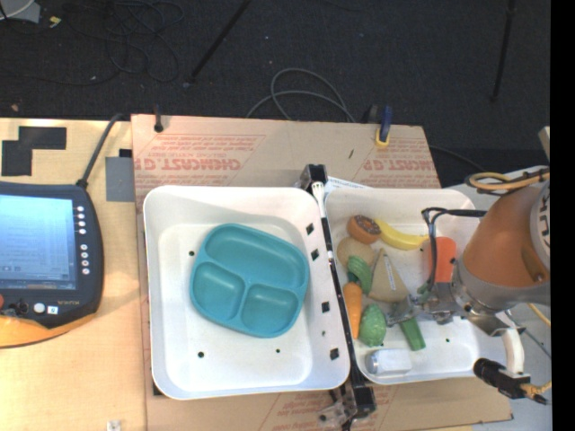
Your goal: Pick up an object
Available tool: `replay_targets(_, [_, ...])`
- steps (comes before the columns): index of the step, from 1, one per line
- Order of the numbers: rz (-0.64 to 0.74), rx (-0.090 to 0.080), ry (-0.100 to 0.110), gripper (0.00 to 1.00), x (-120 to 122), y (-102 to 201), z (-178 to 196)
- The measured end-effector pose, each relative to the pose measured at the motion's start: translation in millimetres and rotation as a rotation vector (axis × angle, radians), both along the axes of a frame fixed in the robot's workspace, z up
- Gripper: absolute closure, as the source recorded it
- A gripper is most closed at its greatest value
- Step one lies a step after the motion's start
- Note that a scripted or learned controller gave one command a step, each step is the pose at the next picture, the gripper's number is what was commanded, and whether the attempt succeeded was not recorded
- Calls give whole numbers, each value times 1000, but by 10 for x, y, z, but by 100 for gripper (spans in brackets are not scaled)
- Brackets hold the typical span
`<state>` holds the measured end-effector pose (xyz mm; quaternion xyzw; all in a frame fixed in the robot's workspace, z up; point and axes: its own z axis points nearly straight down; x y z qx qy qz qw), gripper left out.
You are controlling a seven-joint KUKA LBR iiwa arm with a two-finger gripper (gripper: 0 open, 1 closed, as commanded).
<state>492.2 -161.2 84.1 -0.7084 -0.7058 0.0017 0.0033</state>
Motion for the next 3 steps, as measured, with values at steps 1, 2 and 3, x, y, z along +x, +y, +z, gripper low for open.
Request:
replay_targets(1, [-4, -1, -5, 100, 26, -20, 142])
replay_targets(2, [8, -2, -7, 100, 307, 648, 37])
replay_targets(3, [12, 1, -17, 100, 747, 1336, 1092])
